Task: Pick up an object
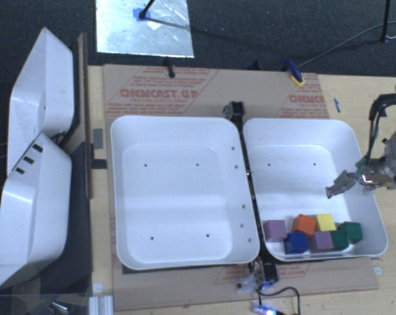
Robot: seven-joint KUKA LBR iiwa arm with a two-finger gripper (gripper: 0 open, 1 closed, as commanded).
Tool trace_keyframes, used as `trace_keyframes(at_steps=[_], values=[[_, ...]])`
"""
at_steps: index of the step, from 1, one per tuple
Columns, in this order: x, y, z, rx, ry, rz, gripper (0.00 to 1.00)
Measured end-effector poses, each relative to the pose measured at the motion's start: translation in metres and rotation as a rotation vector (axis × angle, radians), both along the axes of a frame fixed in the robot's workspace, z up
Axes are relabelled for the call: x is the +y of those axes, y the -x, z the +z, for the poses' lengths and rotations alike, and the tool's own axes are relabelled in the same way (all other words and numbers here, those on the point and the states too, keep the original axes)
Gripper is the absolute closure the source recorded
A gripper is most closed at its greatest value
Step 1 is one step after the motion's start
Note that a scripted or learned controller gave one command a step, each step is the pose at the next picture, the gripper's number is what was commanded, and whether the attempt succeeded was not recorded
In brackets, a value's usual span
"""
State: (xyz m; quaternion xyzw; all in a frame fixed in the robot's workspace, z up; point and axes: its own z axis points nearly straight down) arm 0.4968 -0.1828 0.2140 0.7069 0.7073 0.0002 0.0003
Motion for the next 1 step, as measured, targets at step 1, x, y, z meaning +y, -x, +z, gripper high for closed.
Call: trace_keyframes(at_steps=[1], values=[[-0.0001, -0.0004, 0.0106, -0.001, 0.001, 0.001, 1.00]])
